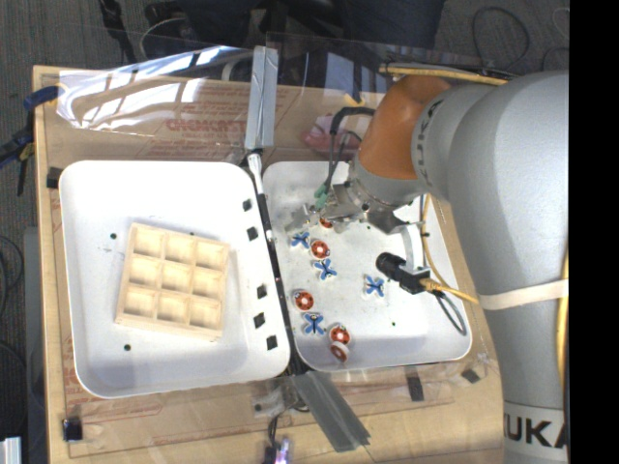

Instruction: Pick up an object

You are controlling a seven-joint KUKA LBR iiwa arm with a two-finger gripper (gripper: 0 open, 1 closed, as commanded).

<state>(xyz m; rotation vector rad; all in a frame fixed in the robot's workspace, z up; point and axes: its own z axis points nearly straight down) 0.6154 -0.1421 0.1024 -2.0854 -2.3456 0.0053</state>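
Gripper sits low over the upper left part of the right bin, at the end of the grey arm that comes in from the frame's right. Whether it is spread or closed I cannot tell from this angle, nor whether anything is caught in it; the wrist hides most of it.

Candidates for picking lie scattered across the right bin's floor: small blue cross-shaped pieces, one just left of the tool and another nearer the bin's centre, and small red-and-white ring-like pieces, one just below the tool and another lower down. A wooden grid tray rests in the left bin, well apart from the tool.

Judging by position, the nearest pieces are the likely targets. To do this well, the tool should centre over a single piece, since the blue cross and the red ring there lie close together and a sloppy descent could nudge both. Coming straight down and closing gently before lifting would help.
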